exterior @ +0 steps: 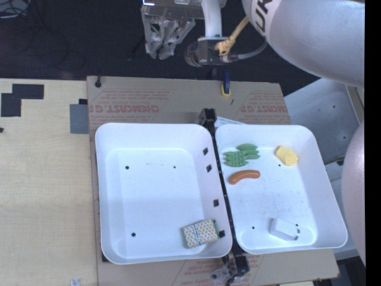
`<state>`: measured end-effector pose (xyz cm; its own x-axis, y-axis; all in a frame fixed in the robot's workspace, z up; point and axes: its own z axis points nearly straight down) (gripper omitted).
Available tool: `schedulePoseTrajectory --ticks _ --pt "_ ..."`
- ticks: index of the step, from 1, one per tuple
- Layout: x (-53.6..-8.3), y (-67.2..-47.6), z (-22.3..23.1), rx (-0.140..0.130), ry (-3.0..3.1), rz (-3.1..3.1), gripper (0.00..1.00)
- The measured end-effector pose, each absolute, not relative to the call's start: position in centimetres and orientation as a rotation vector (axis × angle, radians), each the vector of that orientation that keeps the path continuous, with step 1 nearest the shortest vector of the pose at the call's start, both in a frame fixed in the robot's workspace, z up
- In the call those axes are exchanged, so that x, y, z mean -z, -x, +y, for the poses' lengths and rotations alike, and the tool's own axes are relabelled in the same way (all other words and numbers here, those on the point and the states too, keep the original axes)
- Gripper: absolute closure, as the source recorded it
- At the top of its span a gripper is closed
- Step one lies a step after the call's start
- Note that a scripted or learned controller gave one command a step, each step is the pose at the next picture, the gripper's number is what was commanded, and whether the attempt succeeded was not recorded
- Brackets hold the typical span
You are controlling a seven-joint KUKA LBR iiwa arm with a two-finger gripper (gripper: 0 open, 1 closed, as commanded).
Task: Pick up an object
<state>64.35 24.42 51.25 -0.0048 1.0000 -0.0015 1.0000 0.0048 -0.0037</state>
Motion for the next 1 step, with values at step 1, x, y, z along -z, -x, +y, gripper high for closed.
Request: schedulePoseTrajectory --ticks 1 --pt "-41.13 -64.31 20.75 -0.015 2.22 -2.217 1.0"
